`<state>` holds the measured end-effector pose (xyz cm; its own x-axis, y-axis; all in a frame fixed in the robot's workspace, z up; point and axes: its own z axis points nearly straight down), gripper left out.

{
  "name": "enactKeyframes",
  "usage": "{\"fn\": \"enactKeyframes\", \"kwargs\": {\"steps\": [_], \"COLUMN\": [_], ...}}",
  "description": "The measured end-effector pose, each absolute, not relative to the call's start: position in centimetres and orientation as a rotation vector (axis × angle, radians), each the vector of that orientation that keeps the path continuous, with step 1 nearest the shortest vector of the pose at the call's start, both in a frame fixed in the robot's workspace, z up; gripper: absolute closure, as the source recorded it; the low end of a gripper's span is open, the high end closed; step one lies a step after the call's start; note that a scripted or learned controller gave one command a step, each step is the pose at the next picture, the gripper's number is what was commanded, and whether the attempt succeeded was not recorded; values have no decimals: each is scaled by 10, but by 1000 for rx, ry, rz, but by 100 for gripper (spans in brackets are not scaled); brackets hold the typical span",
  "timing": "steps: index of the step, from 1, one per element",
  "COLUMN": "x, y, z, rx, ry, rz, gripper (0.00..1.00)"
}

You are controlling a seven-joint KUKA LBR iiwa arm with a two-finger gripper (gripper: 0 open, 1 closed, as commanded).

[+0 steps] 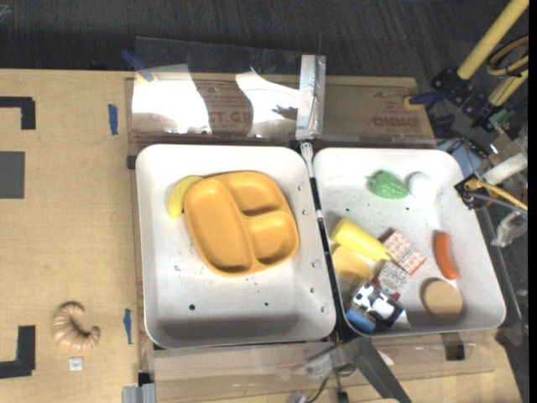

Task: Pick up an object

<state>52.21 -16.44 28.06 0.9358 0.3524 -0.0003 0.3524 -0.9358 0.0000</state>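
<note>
We see the carrot (pixel 446 255) at right of the frame in the right bin (pixel 470 193), long axis running top to bottom, slightly tilted. Pincer state: we cannot tell.

Two smooth, faintly glossy white plastic bins (pixel 159 309) sit on a matt cardboard-brown surface (pixel 59 225), one holding a smooth orange plastic tray (pixel 239 221), behind them a clear, glaring plastic sheet (pixel 210 99).

Single fixed camera above bench (pixel 59 225), slanted downward (both bins (pixel 159 225) framed whole), moderate distance.
</note>
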Motion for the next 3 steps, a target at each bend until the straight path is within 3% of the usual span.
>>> {"fn": "enactKeyframes", "kwargs": {"steps": [1,2,3], "x": [481,523,541], "y": [-152,-93,-102], "z": [186,172,93], "rx": [3130,3124,3120], "ry": [317,354,390], "rz": [-12,-4,14], "gripper": [0,0,0]}}
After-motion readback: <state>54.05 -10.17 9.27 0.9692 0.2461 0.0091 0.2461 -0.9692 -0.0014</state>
